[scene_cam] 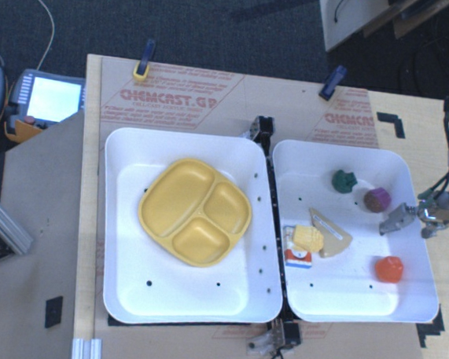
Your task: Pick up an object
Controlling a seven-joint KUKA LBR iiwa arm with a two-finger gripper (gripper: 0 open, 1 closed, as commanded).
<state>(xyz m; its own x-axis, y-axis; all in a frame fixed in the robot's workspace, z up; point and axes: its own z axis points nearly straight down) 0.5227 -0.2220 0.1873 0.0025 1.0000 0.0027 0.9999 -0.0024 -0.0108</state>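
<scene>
On the counter [88,201] sit two white bins. The left bin [120,283] holds a yellow plate [196,211]. The right bin [339,296] holds a green toy [344,180], a purple ball [377,199], an orange ball [389,269], a yellow block [308,238] and a small box [298,258]. The gripper [398,219] is at the right bin's right rim, near the purple ball; open or closed, I cannot tell.

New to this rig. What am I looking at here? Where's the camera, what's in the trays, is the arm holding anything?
One fixed camera looks down at a slant on a bench with two shallow white bins. The left bin holds a yellow divided plate. The right bin holds small items: a green object, a purple one, an orange one, a yellow block next to a tan wedge-shaped piece, and a small red, white and blue piece. The robot arm reaches in from the right; its gripper sits over the right bin's right side, near the purple object. Nothing is visibly held.
</scene>
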